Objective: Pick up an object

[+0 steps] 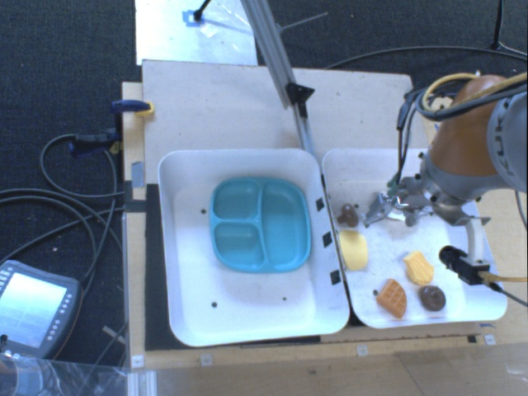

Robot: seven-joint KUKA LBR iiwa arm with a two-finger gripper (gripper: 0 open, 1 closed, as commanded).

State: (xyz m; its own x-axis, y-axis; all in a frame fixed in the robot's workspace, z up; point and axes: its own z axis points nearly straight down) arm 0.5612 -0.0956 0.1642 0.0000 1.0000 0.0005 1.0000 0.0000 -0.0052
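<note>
A dark carpeted floor surrounds a pale wooden table [247, 97] that carries two shallow white bins side by side. The right bin [363, 167] holds five small food-like objects. A small dark brown lump [348, 215] lies at its left edge, mid-height. Just below it is a pale yellow rounded piece [355, 250], smooth and soft-looking, touching the bin's left wall. Lower in the bin sits an orange waffle-textured piece [393, 298], and up and to its right a yellow-orange ridged piece [419, 267]. A round dark brown doughnut-shaped piece [432, 297] lies at the lower right, just beside the waffle piece.

The end effector [381, 211] hangs over the middle of the right bin, metallic and pointing left, near the dark brown lump but apart from it. Nothing shows between its fingers; whether they are open or closed I cannot tell. Behind it the arm's grey and orange body [470, 143] fills the upper right of the frame, with looped cables on top.

The left bin [177, 246] holds one teal plastic plate [260, 223] with three compartments, glossy with rounded corners.

A grey metal pole [268, 35] runs diagonally from the top centre down to the seam between the bins. At the lower left of the frame lies a handheld control pendant [33, 304] with a lit screen, with black cables [49, 196] coiled above it.
</note>
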